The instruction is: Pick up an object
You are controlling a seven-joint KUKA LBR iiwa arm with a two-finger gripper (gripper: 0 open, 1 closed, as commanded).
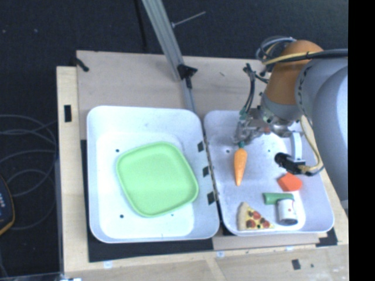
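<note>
a pale wooden bench (117, 75) stands on a dark floor, with loose cables (23, 151) lying on the floor at the left. the bench bears two shallow white bins side by side, joined along their inner edges by small dark clips.

nearest the camera, in the front part of the right bin (222, 127), a toy pizza slice (254, 218) lies flat close to the front rim. just to its right lies a white cylindrical object (287, 211), with a green piece (271, 198) touching its rear side. an orange block (290, 182) sits just behind these, near the bin's right side.

the left bin (99, 122) holds one light green square plate (156, 178) with rounded corners, lying flat, slightly rotated and apart from the walls.

the task's thing, a toy carrot (239, 166), lies in the middle of the right bin, well apart from the pizza slice and the orange block. its pointed tip faces the front and its broad end faces the rear.

the gripper (242, 134) hangs directly over the carrot's broad end, at or just above it. whether contact is made cannot be determined, and how far the gripper is opened cannot be determined either.

the orange band (287, 75) sits above the wrist, and the grey arm (328, 104) enters from the right.

farthest back, a slanted metal bar (161, 28) rises from behind the bins.
</note>
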